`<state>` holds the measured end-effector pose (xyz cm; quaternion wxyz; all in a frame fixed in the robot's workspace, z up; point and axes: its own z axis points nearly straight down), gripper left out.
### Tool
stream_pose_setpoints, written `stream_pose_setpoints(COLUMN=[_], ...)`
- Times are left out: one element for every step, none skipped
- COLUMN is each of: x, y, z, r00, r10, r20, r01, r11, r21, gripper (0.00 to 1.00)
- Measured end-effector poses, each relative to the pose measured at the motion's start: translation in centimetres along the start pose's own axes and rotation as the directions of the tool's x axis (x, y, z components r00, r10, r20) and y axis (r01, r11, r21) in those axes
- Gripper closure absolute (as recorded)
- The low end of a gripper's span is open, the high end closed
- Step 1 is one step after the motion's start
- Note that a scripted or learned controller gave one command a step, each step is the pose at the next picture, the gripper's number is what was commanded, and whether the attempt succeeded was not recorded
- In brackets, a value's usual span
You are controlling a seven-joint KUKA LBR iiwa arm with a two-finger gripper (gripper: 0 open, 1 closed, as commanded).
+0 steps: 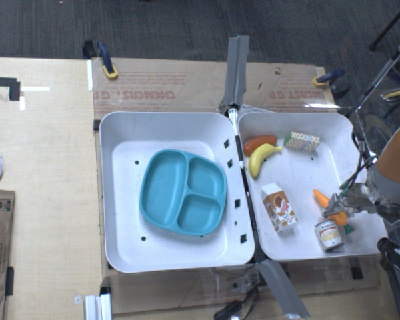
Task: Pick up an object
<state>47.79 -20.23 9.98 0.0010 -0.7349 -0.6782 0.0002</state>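
Note:
The right bin [300,249] holds a yellow banana [261,157] beside a red-orange item [260,142], a small patterned packet [302,141], a white and brown carton [279,207], an orange carrot [320,197] and a small can [329,235]. My gripper [335,210] reaches in from the right, low over the carrot's right end and just above the can. Part of the carrot is hidden under the gripper, with a bit of orange and green showing below it.
The left bin [120,179] holds a blue divided plate [183,192]. A grey divider post [237,72] stands at the back between the bins. Cables and arm parts crowd the right bin's right rim [355,145].

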Motion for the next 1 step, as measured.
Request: stream_pose_setpoints(x=[5.04], y=[-0.24], z=[-10.13], r00=[0.999], r10=[-0.041], r20=[0.002], r01=[0.041], r11=[0.999], r21=[0.000], gripper=[1.00])
